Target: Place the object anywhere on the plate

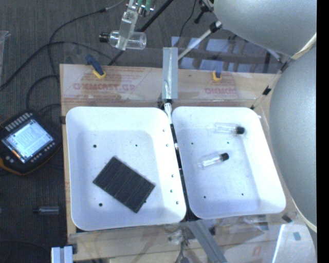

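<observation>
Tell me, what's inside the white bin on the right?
Inside the right bin lie two small clear vials with dark caps, apart from each other: one near the far wall, another nearer the middle. The grey arm covers the bin's right edge.

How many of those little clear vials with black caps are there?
3. Two lie in the right bin: one vial toward the back, one mid-bin. A third is at the gripper, above the bench's far edge.
</observation>
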